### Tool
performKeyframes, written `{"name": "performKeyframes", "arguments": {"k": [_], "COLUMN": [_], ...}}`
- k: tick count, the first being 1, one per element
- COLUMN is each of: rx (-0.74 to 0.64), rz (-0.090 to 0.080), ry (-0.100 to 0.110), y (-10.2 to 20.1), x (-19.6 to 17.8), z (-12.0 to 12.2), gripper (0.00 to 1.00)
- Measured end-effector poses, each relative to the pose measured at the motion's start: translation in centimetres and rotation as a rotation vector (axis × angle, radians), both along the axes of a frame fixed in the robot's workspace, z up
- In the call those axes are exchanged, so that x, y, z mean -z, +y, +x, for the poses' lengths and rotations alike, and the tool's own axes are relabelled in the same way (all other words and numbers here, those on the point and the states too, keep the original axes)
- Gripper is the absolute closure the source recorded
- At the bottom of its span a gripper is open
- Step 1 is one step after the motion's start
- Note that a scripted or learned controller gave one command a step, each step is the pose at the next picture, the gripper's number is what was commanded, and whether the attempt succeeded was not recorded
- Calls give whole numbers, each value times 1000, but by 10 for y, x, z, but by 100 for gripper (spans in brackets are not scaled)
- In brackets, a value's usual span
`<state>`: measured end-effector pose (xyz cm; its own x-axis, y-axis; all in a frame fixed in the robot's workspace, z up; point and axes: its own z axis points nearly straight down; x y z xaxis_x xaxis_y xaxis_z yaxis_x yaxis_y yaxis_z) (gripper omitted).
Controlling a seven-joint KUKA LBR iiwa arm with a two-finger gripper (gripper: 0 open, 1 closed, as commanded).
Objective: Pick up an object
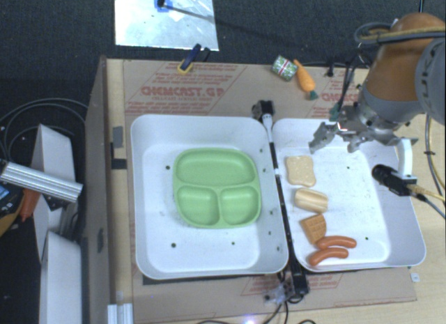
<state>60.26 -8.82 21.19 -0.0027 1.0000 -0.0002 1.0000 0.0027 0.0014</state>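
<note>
The right bin [390,246] holds a pale bread slice [300,171], a tan bun [311,199], an orange-brown toast piece [313,227] and two sausages [336,242] along its left side. My gripper [336,138] hangs over the far part of this bin, up and right of the bread slice. It is open, its fingers spread, with nothing between them. The left bin [157,148] holds a green divided plate [216,187].
Beyond the bins, on the cardboard, lie a small can [284,67] and a toy carrot [304,76]. A blue and yellow clip [189,58] sits near a foil sheet [166,9]. Cables and metal parts stand left of the bench.
</note>
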Motion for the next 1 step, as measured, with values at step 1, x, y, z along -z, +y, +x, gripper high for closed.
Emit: {"name": "performKeyframes", "arguments": {"k": [1], "rx": [0], "rz": [0], "ry": [2], "y": [-7], "x": [54], "z": [23], "gripper": [0]}}
